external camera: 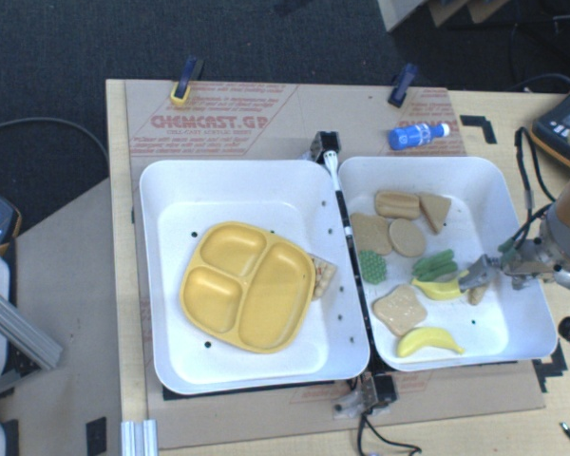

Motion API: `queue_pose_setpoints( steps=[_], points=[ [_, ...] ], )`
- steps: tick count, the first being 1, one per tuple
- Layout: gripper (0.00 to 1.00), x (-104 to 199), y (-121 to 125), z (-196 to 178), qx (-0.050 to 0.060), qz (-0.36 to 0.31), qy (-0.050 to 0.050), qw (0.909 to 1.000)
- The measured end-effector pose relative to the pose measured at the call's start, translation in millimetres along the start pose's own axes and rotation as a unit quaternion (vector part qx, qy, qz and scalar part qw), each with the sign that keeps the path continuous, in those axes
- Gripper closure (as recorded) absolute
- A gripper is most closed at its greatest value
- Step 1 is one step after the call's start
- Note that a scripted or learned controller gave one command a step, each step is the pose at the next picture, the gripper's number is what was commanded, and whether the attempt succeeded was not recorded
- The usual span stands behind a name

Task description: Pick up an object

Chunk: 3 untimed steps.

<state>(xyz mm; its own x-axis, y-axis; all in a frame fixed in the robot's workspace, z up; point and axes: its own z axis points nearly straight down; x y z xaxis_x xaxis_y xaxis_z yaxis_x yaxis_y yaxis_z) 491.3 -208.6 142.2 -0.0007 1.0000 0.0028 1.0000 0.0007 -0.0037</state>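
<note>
carefully now: gripper (477, 275) low by right bin's (527, 340) right edge, jaw state impossible to tell. nearest target, banana (437, 290), mid-bin just beside. best centred over it, lowered square, closed firmly before lifting.

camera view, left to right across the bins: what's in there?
Yellow tray → cracker at its right edge → green scrubber → toast → banana → claw.
</note>
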Motion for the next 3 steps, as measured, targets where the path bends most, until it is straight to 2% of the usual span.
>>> queue_pose_setpoints(
  steps=[1, 2, 3],
  points=[
    [0.00, 0.6, -0.1, 52.4, 0.000, 0.000, 0.000, 1.0000],
    [1.00, 0.0, 0.6, 39.7, -0.002, 0.001, -0.002, 1.0000],
    [1.00, -2.4, -8.8, -15.2, -0.005, 0.001, -0.003, 1.0000]
  ],
)
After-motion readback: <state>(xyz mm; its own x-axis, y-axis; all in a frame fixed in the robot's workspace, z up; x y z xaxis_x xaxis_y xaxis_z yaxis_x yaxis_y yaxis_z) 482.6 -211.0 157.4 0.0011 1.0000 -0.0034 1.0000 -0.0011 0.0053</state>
